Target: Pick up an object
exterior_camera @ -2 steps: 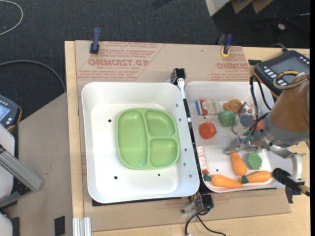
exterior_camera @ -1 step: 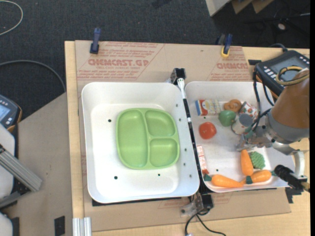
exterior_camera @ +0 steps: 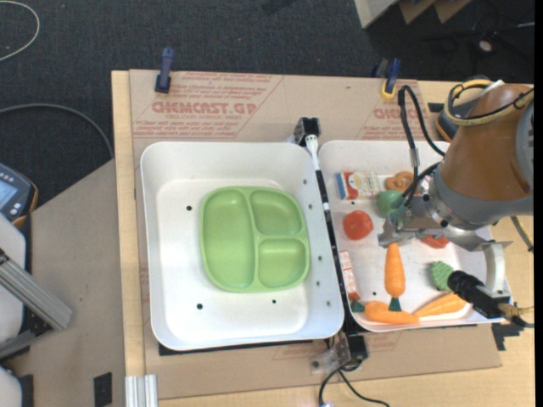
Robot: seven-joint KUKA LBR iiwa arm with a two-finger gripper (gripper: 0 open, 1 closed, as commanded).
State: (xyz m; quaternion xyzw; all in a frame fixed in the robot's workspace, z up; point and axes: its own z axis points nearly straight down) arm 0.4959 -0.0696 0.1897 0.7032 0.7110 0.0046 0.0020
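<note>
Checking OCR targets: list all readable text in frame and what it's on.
"CHEMCAST" followed by roughly "GP", red print on the brown board behind the left bin.
Smaller red lines under it: too blurred.
Red print on the board near the right bin: unreadable.
White packet label: too small.

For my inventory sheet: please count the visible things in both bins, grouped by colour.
Orange: 4, the upright carrot, the lying carrot, a wedge, a small round piece
Red: 2, the tomato, a piece partly under the arm
Green: 3, the divided plate, a ball, a ridged piece
White: 1, the carton
Total: 10
</note>
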